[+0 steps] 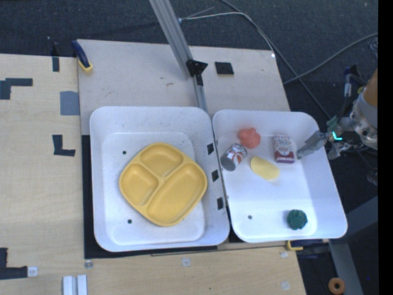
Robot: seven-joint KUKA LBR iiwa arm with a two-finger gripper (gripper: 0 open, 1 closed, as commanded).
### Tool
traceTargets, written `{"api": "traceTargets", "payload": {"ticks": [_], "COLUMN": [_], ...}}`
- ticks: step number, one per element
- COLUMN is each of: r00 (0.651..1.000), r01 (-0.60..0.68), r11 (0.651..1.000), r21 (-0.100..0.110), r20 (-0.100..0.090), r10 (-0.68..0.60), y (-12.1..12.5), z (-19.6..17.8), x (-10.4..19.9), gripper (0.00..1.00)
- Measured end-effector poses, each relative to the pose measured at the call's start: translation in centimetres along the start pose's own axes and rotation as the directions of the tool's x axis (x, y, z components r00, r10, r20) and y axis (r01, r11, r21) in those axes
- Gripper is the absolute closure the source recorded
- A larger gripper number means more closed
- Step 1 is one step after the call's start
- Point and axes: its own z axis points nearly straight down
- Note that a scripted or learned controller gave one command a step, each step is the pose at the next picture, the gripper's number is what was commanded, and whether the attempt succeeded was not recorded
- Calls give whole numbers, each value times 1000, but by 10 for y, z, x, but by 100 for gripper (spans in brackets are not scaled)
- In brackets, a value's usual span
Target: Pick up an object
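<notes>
arm: enters from the right edge of the frame, mid-height; the wrist sits just outside the right bin (319, 183), past its upper right rim.
gripper: the gripper (312, 145) reaches over the right bin's upper right rim, its dark tip pointing toward the frame's centre. nothing is seen in it; whether it is released or clenched i cannot tell at this size.
right bin contents: a small red-and-white packet (283, 149) lies nearest the tip, just left of it; an orange-pink lump (249, 137) sits up and left of that; a yellow lemon-like piece (264, 168) lies below them, near the bin's middle; a small can (233, 157) lies on its side by the bin's left wall; a dark green ball (297, 219) rests alone in the lower right corner.
left bin: the left bin (104, 165) holds a yellow three-compartment plate (163, 183), lying flat at a slant.
task state: judged not begun; every object rests on a bin floor.
likeliest target: a guess, the packet, being closest to the tip.
risk one: the packet lies flat, so the tip may slide over it or push it toward the orange-pink lump rather than take it.
risk two: a low approach this close to the rim could strike the bin wall and shift the bin.
risk three: the can and lemon-like piece are rounded and could roll out of a pinch.
</notes>
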Motion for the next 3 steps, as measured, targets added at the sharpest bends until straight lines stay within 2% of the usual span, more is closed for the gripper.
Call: {"api": "traceTargets", "payload": {"ticks": [1,3], "r00": [1000,1000], "r01": [0,1], "r11": [1000,1000], "r21": [-1,4], "r20": [0,-2], "r10": [0,-1], "y": [0,9], "z": [-1,116], "x": [0,11], "gripper": [0,0]}}
